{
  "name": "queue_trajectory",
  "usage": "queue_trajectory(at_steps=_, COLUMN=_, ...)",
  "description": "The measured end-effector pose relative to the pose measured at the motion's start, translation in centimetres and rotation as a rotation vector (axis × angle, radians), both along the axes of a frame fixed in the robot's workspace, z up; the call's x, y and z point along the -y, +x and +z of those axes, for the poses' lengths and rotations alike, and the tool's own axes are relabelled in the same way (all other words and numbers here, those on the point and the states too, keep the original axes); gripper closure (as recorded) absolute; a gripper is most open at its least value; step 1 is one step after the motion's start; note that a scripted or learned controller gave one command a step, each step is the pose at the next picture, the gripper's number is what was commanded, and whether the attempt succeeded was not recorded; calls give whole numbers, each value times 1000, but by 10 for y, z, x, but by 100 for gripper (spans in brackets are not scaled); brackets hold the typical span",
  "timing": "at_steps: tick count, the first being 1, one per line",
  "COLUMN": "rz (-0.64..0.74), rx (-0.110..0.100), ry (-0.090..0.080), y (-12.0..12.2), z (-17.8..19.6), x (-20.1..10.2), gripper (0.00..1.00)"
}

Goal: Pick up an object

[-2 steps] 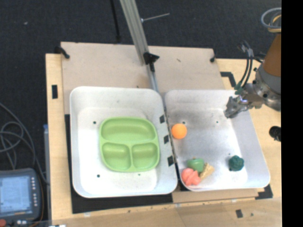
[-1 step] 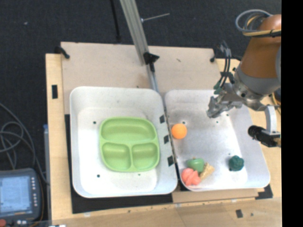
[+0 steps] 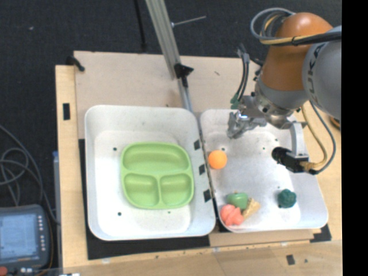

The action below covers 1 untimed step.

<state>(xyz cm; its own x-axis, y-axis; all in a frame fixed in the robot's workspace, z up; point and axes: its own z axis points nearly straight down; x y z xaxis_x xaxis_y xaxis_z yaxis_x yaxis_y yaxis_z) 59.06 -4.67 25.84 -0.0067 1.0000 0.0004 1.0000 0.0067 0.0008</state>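
Orange ball (image 3: 217, 159) lies below-left of the gripper (image 3: 236, 126), apart

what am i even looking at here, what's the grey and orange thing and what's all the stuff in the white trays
One camera looks down at a slant on a bench. The grey and orange thing is a robot arm reaching in from the right; its gripper hangs over the right bin, with nothing seen between its fingers. That bin holds an orange ball, a dark green object, and a small pile of a pink object, a green one and a tan piece. The left bin holds a green divided plate.
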Motion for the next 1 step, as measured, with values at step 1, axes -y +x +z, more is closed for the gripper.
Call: queue_trajectory(at_steps=1, rz=1, rx=1, ry=1, y=7, z=2, x=-56, gripper=100)
